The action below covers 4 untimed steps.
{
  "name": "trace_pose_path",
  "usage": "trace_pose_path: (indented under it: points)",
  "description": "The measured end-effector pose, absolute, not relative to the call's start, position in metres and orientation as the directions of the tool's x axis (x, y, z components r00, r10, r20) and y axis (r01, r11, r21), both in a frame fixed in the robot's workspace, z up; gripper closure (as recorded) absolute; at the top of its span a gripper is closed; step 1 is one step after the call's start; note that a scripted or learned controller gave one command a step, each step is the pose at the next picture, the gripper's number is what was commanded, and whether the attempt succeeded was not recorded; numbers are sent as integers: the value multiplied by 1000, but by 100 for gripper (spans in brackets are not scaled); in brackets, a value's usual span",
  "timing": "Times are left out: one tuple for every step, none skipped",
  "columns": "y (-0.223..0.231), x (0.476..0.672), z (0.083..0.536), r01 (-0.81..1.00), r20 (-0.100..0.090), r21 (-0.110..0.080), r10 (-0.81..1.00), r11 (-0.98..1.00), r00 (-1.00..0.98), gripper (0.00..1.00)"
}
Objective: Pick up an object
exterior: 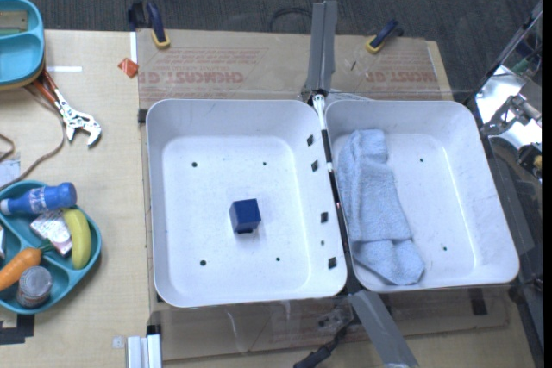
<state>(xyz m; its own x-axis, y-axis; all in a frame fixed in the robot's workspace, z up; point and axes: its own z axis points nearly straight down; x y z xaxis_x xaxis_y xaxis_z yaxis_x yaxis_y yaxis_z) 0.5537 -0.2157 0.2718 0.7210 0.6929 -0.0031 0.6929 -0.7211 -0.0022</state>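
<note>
While I watch from above, the pale wooden surface (95, 177) takes up the left of the view, with a sheet of cardboard (259, 65) spread under the two white bins. The left bin (153, 185) and the right bin (470, 185) stand side by side, their inner walls touching. A grey-blue towel (373, 202) lies crumpled in the right bin, along its left wall, running from the far end to the near corner. On the surface at lower left I see a round blue tray (90, 258) holding a banana (79, 239), a bottle (39, 200) and a carrot (17, 267); a second teal tray (21, 43) sits at upper left, with a wrench (76, 121) just below it. Two clamps (155, 26) grip the cardboard's far edge. Shiny metal parts (509, 112) show at the right edge, beside the right bin; I cannot tell how the fingers are set. A small blue block (245, 215) rests alone on the floor of the left bin, slightly nearer the front wall, well apart from the towel.
</note>
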Motion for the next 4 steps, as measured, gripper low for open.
trace_pose_path:
  points:
    - [-195, 582, 324, 296, -5, 0, 296, -955, 955, 0]
    - [-63, 595, 190, 229, -6, -2, 229, -973, 973, 0]
    - [-138, 639, 222, 422, -3, -1, 422, -906, 906, 0]
    - [-201, 604, 185, 202, -5, -2, 202, -979, 979, 0]
